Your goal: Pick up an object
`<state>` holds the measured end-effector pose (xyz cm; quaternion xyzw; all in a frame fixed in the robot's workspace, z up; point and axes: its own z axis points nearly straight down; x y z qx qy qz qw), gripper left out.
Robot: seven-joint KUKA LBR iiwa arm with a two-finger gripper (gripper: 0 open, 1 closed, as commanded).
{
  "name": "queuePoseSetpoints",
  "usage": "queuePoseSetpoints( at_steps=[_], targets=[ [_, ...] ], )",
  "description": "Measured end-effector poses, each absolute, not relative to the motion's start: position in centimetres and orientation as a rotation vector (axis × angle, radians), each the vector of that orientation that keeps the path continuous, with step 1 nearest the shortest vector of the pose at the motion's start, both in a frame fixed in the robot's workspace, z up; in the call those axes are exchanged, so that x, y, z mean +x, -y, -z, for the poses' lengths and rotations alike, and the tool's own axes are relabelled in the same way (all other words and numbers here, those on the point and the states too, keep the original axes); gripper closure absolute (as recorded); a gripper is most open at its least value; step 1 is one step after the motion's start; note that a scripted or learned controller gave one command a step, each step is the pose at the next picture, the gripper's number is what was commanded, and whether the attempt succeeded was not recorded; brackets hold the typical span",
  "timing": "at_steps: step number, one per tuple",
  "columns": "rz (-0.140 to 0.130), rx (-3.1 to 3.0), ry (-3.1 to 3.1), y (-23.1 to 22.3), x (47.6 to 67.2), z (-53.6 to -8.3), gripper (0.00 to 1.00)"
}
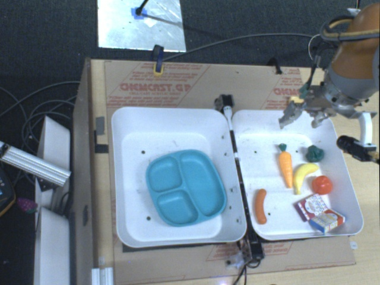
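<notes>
carrot [286, 168]; banana [304, 176]; tomato [322, 184]; sausage [260, 206]; carton [319, 213] | all lying in right bin [261, 126]

End effector [303, 116] open, empty – above right bin's [349, 186] far edge.

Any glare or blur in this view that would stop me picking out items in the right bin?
Camera view: lighting on the right bin is even with soft shadows; the carrot, banana and tomato read clearly. Glare sits on the foil sheet beyond the bench. The tool looks slightly blurred.
</notes>
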<state>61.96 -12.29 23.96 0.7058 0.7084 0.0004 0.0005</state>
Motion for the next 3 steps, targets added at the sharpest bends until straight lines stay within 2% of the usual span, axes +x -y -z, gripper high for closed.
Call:
queuePoseSetpoints(
  at_steps=[1,2,3],
  targets=[
    [0.002,2.221,-2.223,15.1,61.7,-14.4,0.0],
    [-0.001,2.218,-2.225,12.5,59.8,-8.4,0.0],
    [-0.003,2.215,-2.224,12.6,59.9,-9.5,1.0]
  ],
)
